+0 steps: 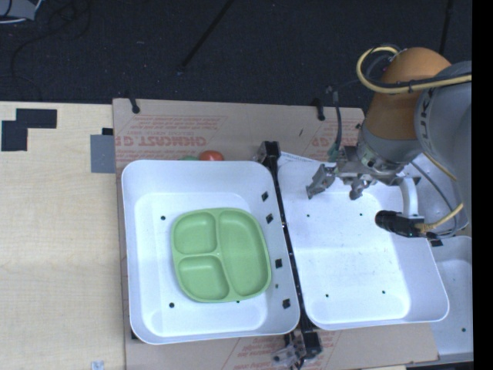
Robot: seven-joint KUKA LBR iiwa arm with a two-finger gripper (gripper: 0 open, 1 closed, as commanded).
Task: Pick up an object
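A light green divided plate (pixel 221 253) with three compartments lies flat in the left white bin (pixel 146 206). My gripper (pixel 337 186) hangs over the far edge of the right white bin (pixel 400 299), well to the right of the plate. Its two grey fingers are spread apart with nothing between them. A small red and green object (pixel 209 156) peeks out behind the far rim of the left bin.
A black divider (pixel 281 237) runs between the two bins. Cardboard (pixel 231 129) lies under the bins, and a wooden benchtop (pixel 54 237) spreads to the left. The arm's grey body and cables (pixel 431 153) fill the right side above the right bin.
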